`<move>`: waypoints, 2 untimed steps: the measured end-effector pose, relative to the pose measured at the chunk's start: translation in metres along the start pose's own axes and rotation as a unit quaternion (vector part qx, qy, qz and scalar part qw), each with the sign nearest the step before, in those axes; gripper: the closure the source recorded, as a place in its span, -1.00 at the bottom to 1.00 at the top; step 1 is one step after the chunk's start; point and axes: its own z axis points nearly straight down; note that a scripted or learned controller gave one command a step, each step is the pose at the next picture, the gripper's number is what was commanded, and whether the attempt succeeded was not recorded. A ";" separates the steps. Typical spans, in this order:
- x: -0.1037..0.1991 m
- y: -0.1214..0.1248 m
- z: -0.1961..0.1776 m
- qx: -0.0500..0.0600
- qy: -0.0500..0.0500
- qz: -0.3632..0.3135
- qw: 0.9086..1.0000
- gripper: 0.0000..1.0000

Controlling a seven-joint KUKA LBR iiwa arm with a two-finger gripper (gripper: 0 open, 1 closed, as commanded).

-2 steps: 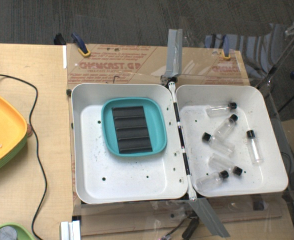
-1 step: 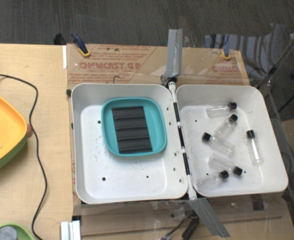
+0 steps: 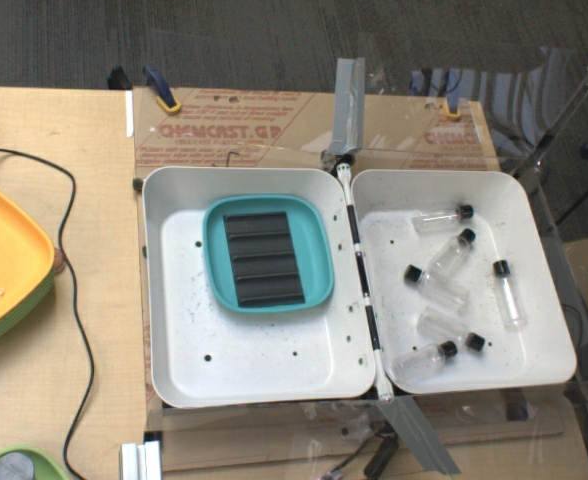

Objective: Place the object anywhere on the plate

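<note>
A teal square plate [image 3: 217, 258] lies in the left white bin [image 3: 174, 338], toward its back. A dark ribbed insert [image 3: 264, 258] covers the plate's middle. Several clear plastic vials with black caps lie scattered in the right white bin [image 3: 534, 358]. One vial [image 3: 440, 219] lies at the back and another [image 3: 451, 255] sits near the middle. A third vial [image 3: 510, 296] lies close to the right wall. More vials [image 3: 426, 358] rest near the front edge.
A cardboard sheet [image 3: 304, 123] lies behind the bins, held by clamps [image 3: 161, 88]. On the wooden bench to the left are stacked yellow and green dishes [image 3: 4, 263] and a black cable [image 3: 77, 268]. A metal bar [image 3: 349, 108] stands behind the bins' joint.
</note>
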 end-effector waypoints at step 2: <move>0.001 0.002 -0.001 0.000 0.001 0.120 0.993 -1.00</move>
